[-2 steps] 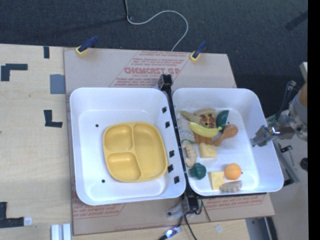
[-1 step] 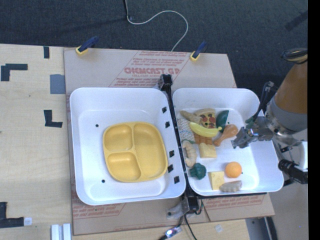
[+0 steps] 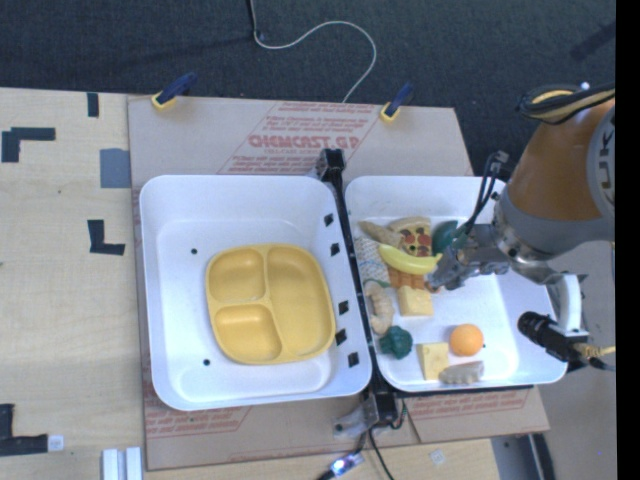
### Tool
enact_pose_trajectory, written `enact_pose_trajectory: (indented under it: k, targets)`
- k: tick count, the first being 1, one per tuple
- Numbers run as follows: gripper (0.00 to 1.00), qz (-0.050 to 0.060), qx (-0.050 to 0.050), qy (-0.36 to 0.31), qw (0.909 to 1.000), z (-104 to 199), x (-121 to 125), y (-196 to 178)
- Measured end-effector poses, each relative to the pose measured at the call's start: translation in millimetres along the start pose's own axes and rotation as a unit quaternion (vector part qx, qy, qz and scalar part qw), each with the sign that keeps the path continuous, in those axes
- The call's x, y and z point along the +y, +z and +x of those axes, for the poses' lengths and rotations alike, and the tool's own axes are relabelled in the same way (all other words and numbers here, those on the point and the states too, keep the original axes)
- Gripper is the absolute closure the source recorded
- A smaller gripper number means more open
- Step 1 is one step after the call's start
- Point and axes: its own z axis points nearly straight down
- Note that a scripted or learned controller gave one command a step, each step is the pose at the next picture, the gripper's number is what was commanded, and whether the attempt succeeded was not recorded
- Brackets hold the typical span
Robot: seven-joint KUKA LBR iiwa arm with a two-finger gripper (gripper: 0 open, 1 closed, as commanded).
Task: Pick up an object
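A curved yellow plastic banana (image 3: 408,260) lies in the upper middle of the right white bin (image 3: 520,368), right of frame centre. It rests across a pile of toy food: a flat tan slice with red spots (image 3: 412,234) is seen just above it, an orange-brown block (image 3: 407,279) and a pale yellow square (image 3: 416,303) just below it. Lower in that bin are seen a dark green lump (image 3: 397,342), a round orange ball (image 3: 466,340), a pale cheese wedge (image 3: 433,359) and a beige ridged piece (image 3: 462,372). A yellow compartment tray (image 3: 268,302) is seen in the left white bin (image 3: 165,218). The dark gripper (image 3: 447,273) is placed just beside the banana's right end; whether it is spread or closed cannot be told.
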Motion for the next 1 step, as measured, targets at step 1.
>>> enact_pose_trajectory:
  k: [1]
  targets:
    - [1.00,0.000,0.000,0.000,1.0000,47.6,9.7,4.7]
